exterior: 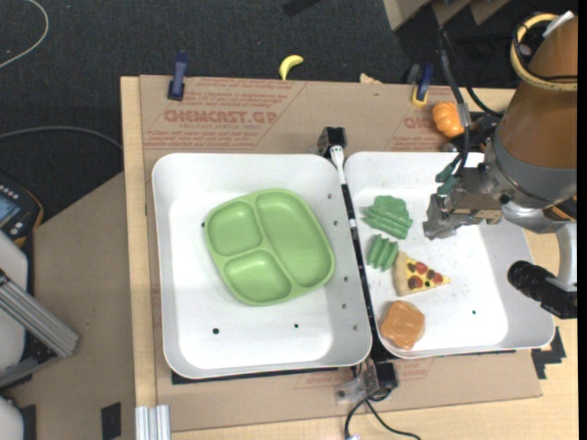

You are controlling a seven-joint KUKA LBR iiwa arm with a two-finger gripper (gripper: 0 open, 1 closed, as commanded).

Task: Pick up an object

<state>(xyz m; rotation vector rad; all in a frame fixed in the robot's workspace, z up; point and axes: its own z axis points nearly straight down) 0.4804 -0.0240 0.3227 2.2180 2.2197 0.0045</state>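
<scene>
Claw (438, 220): above the right bin (486, 324), grip state unclear (cannot tell).
Pizza slice (419, 276): just below-left of claw, apart.
Green leaf (387, 216): left of claw.

We see a green divided plate (267, 246) mid-left bin (183, 337); in the right bin (495, 328), the gripper (440, 220) hovers beside green leaves (387, 216), pizza slice (418, 276) and bread roll (403, 324).

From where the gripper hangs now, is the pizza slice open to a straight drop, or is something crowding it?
Probably yes. The pizza slice lies flat in the right bin, just below-left of the gripper, with nothing over it. The green pieces and the brown bun sit close beside it.
</scene>
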